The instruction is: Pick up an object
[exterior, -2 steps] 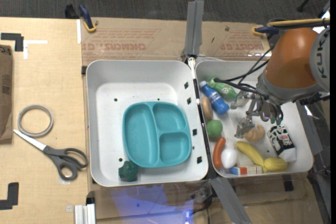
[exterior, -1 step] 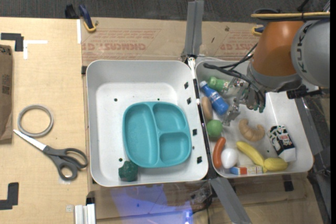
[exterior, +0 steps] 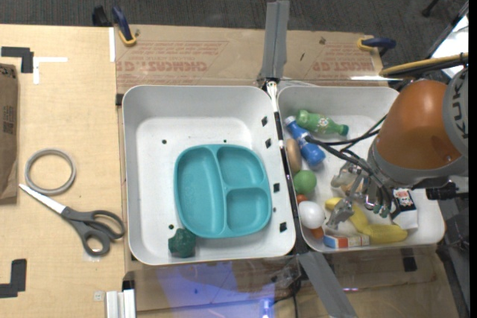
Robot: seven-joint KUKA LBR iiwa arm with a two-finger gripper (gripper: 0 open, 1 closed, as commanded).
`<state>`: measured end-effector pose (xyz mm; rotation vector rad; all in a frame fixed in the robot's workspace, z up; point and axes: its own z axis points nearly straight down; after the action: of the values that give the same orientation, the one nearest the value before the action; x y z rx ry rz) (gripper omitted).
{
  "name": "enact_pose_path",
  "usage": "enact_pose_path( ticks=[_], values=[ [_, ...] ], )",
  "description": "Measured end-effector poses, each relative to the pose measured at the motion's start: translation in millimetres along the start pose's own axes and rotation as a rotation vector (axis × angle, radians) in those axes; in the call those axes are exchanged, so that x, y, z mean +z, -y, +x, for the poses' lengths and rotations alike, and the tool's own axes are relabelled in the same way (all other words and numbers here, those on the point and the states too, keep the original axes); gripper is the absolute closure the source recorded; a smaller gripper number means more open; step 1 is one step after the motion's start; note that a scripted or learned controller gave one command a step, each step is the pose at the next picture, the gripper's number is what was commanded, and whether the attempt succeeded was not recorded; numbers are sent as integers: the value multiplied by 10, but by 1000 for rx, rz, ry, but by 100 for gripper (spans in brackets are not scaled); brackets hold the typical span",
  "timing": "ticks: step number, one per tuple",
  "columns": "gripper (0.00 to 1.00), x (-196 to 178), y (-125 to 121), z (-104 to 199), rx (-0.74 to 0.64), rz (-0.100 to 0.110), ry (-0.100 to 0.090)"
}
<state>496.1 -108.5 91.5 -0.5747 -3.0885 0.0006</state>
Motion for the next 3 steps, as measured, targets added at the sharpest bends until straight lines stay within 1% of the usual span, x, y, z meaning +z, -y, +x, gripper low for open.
enact_pose_path(
  ticks=[1,2,3],
  values=[
    [100,-92,-6,-11,-2,0,3],
    [100,-1647,-827,499,-55,-1,3],
    [100,-1926,-541,-9,-417,-1,4]
  ],
)
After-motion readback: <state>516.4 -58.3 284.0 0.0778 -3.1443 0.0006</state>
